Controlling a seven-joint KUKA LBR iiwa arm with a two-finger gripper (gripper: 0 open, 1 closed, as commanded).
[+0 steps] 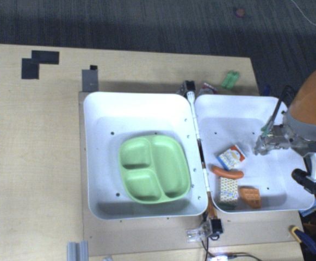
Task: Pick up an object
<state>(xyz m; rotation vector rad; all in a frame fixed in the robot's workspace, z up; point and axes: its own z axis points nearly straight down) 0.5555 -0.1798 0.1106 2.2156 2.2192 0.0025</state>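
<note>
Two shallow white bins sit side by side on the bench. The left bin (98, 145) holds a light green divided plate (154, 167), three sections, lying flat near the middle. The right bin (239, 113) holds the small stuff, all bunched toward its lower left: a little blue, white and orange carton (231, 157), just below it a reddish-orange sausage (227, 173) lying roughly crosswise, then a yellowish checkered block (229, 189) w/ a dark green bottom edge, and right beside that an orange-brown chunk (250, 197) (maybe bread, can't tell). The sausage nearly touches the top of the checkered block; the carton sits just above it, a bit apart. The arm comes in from the right, orange band (313, 99) at the frame edge, grey wrist below it. The gripper (265, 143) hangs over the right bin, to the right of the carton and apart from it, nothing visible between its fingers. Whether they're open or closed I can't tell; too small and blurred. On the bench past the bins' far edge lies a small green object (230, 80), near the right bin's top corner.
</note>
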